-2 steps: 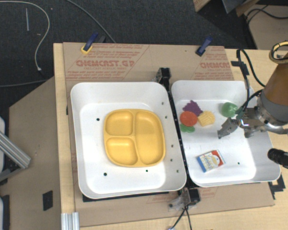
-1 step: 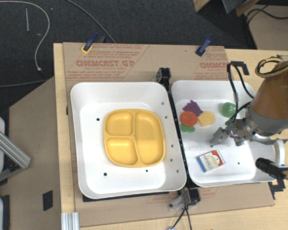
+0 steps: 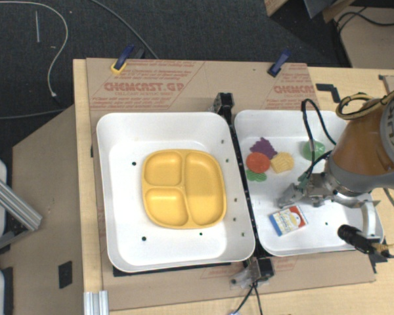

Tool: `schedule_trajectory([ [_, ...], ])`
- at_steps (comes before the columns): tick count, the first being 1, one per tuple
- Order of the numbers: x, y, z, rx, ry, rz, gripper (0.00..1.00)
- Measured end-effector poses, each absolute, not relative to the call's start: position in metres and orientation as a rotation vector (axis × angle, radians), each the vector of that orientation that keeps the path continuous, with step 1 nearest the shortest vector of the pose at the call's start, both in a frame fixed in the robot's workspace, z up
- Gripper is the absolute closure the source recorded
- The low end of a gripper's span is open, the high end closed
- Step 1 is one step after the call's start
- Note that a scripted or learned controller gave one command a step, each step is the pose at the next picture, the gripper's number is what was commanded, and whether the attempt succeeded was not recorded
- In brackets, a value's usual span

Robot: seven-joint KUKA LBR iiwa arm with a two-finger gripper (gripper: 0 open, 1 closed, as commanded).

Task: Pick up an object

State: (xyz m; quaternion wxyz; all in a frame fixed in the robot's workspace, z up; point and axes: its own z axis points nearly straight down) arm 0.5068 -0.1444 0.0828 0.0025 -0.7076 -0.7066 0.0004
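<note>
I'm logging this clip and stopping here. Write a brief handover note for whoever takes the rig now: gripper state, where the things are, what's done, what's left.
Gripper: low in the right bin, just above the carton; nothing visibly between its fingers.
Right bin: carton near the front; tomato, grapes and yellow piece clustered toward the back left; green item partly behind the arm.
Left bin: yellow divided plate in the middle.
Done: arm is over the objects.
Left: grasp and lift an object; the carton is closest.
</note>
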Motion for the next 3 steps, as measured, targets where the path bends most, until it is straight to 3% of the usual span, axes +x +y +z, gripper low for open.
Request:
schedule_trajectory([
  [1,0.508,-0.144,0.096,-2.222,-2.221,-0.003,1.00],
  [3,0.514,-0.148,0.202,-2.224,-2.226,-0.005,1.00],
])
